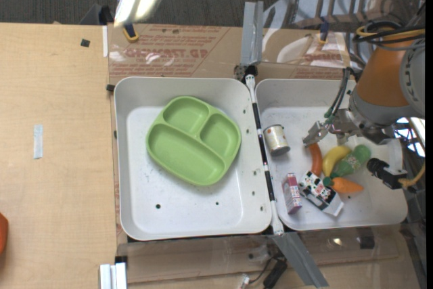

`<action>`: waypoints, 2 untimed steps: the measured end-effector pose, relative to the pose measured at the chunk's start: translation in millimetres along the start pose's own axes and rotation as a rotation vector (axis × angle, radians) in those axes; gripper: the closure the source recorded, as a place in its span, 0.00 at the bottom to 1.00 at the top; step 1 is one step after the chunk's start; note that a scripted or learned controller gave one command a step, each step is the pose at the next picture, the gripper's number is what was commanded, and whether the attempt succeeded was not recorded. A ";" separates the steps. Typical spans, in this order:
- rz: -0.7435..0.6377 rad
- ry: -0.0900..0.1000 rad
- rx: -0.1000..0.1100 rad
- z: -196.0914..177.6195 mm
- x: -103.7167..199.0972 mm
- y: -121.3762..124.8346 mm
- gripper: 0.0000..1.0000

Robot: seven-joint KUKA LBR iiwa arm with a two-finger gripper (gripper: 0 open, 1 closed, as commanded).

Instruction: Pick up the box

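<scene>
Reaching was the step: the hand [318, 134], fingers apart and holding nothing, hung above the can [276, 139]. Right of the can and lower lay the box [319, 191]. Next, the hand needed to go there.

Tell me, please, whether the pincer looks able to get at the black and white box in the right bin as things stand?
Probably yes. The box lies uncovered near the right bin's front, with the pincer poised above and behind it. The carrot touches its right end and the pink box lies close on its left, so clearance is tight.
</scene>
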State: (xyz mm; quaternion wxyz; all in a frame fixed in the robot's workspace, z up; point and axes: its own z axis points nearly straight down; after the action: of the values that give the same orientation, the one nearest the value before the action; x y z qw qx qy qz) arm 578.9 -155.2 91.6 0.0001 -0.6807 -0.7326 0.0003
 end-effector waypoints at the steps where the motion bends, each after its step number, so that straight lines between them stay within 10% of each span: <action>1: 0.016 0.000 0.001 0.3 40.2 -32.1 0.00; 2: 0.028 0.001 0.002 0.6 51.5 -47.9 0.00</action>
State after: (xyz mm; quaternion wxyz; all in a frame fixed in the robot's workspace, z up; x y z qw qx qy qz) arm 527.4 -107.4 91.0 0.0010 -0.6909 -0.7230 0.0008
